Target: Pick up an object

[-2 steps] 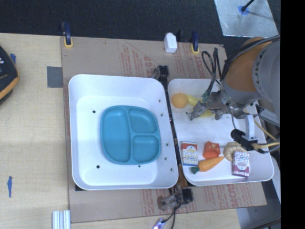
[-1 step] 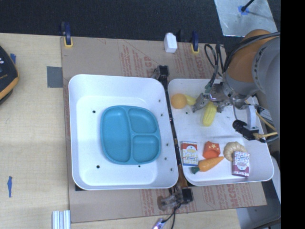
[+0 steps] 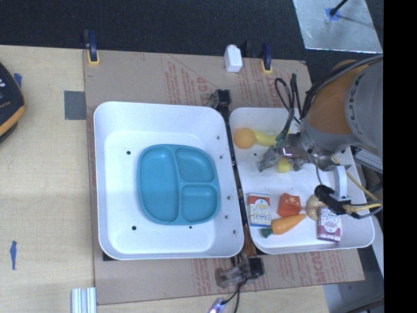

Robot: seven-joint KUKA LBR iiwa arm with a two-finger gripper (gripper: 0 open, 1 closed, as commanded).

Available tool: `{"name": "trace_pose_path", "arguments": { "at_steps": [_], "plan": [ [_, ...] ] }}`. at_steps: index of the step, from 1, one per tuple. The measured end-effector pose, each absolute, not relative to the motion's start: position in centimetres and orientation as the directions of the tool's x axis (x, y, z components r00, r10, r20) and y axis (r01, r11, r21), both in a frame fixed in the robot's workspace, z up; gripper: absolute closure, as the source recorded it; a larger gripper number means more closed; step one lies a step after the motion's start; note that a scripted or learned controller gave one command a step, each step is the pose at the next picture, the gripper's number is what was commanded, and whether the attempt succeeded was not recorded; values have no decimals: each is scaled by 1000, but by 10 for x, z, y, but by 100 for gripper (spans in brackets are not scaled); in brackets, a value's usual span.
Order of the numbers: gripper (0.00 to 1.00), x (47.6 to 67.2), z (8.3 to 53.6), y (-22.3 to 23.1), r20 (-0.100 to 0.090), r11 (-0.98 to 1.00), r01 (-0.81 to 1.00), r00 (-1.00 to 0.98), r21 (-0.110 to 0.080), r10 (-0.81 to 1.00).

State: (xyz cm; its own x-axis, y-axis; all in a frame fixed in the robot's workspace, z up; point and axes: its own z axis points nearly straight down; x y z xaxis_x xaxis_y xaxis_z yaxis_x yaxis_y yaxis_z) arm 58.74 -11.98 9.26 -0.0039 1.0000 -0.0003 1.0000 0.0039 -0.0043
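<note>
One gripper low in the right bin, fingers around a small yellow ball.

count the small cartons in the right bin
2: one carton stands at the bin's near left, beside the carrot; the other carton lies at the near right corner. The arm may hide more behind it.
</note>
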Motion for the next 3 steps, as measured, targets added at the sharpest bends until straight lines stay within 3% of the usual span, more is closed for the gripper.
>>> {"name": "trace_pose_path", "arguments": {
  "at_steps": [1,2,3],
  "plan": [
    [100,587,103,-121,-1,5,1000,-5,-6,1000],
    [0,587,103,-121,-1,6,1000,-6,-6,1000],
    [0,506,91,-117,0,5,1000,-5,-5,1000]
  ]
}}
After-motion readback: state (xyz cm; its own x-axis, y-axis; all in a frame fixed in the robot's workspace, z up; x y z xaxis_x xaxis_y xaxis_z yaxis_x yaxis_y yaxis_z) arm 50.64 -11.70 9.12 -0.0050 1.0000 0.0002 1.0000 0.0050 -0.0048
